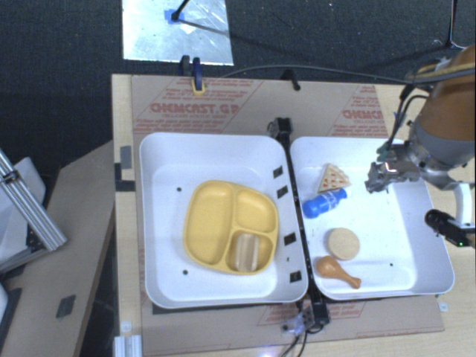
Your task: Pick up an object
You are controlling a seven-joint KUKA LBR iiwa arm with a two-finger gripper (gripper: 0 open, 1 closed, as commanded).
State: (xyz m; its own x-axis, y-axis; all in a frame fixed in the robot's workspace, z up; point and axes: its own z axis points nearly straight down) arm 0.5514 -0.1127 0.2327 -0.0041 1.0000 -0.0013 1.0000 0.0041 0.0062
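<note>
Claw, aperture indiscernible, hovers right of the blue bottle; no object held. Risk: the rounded bottle rolls aside; a miss.

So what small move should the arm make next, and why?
Probably slide left and lower toward the blue bottle. The gripper hangs over the right bin with nothing seen between its fingers, and the bottle lies close to its left, apart from the other items.

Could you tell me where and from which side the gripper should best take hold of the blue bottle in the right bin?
Probably across the middle of the blue bottle, coming straight down from above. It lies on its side, slanted, so the fingers should close across its narrow width, not along its length. The waffle wedge sits close above its cap end, so grip nearer the lower-left end. The gripper hangs to its right.
</note>
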